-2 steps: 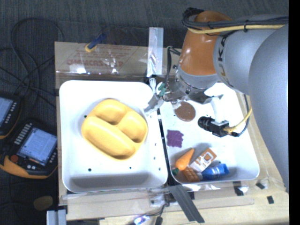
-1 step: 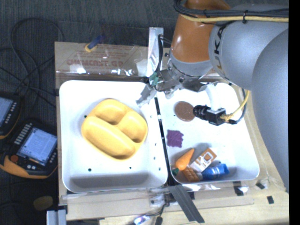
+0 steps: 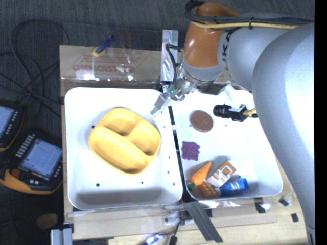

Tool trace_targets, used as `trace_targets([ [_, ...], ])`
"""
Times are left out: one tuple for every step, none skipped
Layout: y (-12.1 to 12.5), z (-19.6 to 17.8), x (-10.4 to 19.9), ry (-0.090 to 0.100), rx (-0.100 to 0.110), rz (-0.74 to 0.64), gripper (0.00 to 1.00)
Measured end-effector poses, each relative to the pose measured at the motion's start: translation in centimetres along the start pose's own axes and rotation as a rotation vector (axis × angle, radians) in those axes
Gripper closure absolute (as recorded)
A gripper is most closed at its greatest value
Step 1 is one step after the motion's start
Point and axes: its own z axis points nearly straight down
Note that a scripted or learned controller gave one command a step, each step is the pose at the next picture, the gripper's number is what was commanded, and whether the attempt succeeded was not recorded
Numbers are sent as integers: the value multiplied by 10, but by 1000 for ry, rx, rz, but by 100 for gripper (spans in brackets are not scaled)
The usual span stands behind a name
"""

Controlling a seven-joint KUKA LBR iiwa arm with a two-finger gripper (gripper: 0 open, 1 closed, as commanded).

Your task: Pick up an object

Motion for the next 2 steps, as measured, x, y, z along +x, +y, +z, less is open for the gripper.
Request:
trace_targets([
  [-34,0,-63,-1,-1,-59,0],
  [-81,72,-110,1,0,-97,0],
])
